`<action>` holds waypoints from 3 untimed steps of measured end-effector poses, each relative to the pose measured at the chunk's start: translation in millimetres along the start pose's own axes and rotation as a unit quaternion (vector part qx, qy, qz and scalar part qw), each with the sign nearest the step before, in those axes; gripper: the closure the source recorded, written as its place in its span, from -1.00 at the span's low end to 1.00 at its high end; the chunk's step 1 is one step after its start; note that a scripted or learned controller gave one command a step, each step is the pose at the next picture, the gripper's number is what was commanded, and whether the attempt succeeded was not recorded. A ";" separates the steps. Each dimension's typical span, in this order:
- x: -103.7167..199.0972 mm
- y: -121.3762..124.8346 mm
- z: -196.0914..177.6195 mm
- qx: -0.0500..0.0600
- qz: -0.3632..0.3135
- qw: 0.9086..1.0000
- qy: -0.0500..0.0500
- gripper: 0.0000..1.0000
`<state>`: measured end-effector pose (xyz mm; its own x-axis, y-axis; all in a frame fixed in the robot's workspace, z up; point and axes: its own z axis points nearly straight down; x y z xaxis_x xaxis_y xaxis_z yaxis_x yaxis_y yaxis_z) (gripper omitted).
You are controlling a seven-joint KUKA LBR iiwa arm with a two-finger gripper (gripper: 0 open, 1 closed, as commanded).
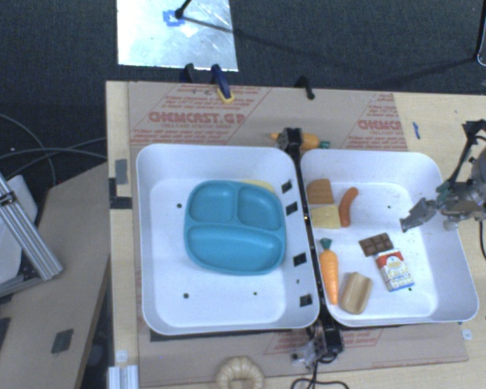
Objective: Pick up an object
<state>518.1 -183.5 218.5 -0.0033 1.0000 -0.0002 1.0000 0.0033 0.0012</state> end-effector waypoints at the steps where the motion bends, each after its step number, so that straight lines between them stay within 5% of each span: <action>1: 4.2 -5.0 60.9 0.002 0.001 1.000 0.001 -1.00; 2: 5.5 -5.0 123.9 0.002 0.001 1.000 0.001 -1.00; 3: 5.7 -4.4 134.3 0.001 0.001 1.000 0.000 -1.00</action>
<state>513.8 -177.9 84.2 -0.0010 1.0000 0.0001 1.0000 0.0010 0.0000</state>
